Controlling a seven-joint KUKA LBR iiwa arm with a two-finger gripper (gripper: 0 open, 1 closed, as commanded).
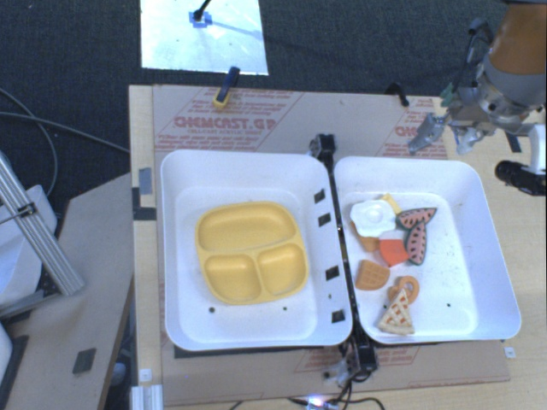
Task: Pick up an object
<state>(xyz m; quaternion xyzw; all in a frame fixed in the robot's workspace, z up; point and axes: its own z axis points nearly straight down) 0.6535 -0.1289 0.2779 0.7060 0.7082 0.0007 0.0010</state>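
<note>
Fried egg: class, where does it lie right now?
The fried egg lies in the right bin, near its left wall, just left of the watermelon slices.

tray (pixel 251 252) in left bin (pixel 184 182) | toy foods (pixel 393 250) in right bin (pixel 479 229)

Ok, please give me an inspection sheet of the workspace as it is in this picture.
Surface: bench with printed board under two white bins.
Job's things: right bin holds toy food: fried egg, watermelon slices, orange block, cookie, pretzel, waffle.
Clutter: yellow tray in left bin; yellow-black clip on bench.
Grippers: gripper hovers above right bin's far rim, fingers apart, holding nothing.
Cables: black cables at left.
Surroundings: dark carpet, metal sheet, aluminium frame.
</note>
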